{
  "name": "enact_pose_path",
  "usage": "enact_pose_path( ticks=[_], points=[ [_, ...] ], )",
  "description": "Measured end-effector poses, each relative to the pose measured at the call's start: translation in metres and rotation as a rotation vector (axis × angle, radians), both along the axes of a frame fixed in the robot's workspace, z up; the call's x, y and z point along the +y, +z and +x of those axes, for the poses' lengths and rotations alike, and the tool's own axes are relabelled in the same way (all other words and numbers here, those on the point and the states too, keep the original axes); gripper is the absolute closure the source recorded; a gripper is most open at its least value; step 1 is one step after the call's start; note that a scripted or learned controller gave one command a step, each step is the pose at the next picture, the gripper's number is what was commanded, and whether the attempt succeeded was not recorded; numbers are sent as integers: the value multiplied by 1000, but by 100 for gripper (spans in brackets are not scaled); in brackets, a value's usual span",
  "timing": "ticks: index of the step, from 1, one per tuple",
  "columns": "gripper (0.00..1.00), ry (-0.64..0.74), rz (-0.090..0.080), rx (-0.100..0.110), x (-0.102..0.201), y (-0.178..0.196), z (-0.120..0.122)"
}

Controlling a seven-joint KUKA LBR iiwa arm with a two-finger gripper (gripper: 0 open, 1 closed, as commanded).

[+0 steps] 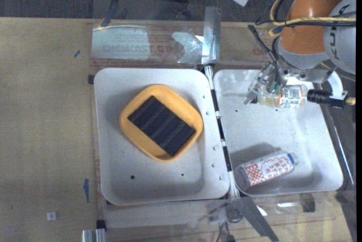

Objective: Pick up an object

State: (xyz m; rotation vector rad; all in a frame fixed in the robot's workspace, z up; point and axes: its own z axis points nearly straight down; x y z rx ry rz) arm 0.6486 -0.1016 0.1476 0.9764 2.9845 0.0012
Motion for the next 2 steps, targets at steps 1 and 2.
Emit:
enact_pose_path(
  ticks=[1, 2],
  points=[
    [100, 402, -2, -7, -20, 49, 10],
    [100, 736, 0, -2, 80, 38, -6]
  ],
)
